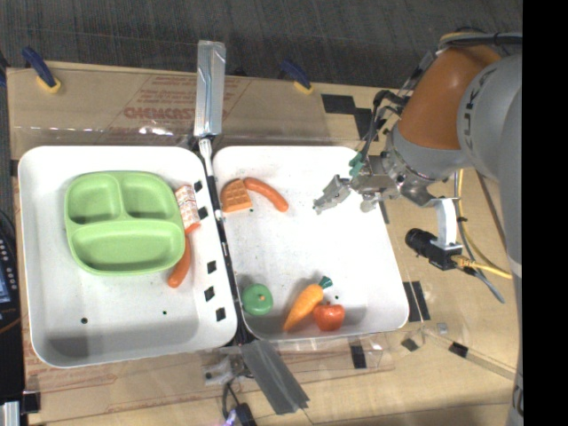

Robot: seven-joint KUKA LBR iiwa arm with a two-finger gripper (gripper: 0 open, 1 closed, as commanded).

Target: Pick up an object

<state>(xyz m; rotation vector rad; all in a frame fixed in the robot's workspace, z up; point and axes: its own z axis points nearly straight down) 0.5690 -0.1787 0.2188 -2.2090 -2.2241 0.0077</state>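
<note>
My gripper [328,196] hangs over the right bin [373,247], near its upper right part, open with nothing between its fingers. To its left lie an orange sausage [267,193] and an orange bread-like piece [235,197] by the bin's upper left corner. Along the bin's front edge sit a green round toy [257,300], a carrot [303,302] and a red tomato [329,317], the carrot and tomato touching. All of these lie apart from the gripper.
The left bin [53,327] holds a green divided plate [124,222], a small white and red packet [186,205] at the plate's right edge, and an orange sausage [180,270] below it. A raised divider [217,256] separates the bins.
</note>
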